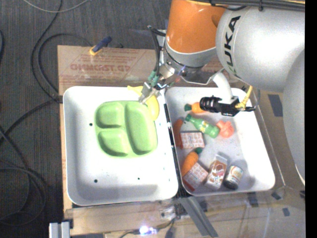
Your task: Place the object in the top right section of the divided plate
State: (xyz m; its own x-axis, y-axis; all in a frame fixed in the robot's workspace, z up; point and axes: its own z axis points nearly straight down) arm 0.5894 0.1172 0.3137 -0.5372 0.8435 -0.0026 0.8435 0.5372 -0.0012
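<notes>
White bins (74, 182), gripper (147, 94) perhaps pinching half-hidden yellow object (154, 107)

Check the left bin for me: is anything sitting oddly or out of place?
Yes. A yellow object lies off the green divided plate, wedged against the left bin's right wall, just under the gripper. It isn't in any section.

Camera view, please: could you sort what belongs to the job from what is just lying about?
Job: green divided plate; yellow object at its top right corner; claw.
Lying about: carrots; green bottle; small cartons; can.
</notes>
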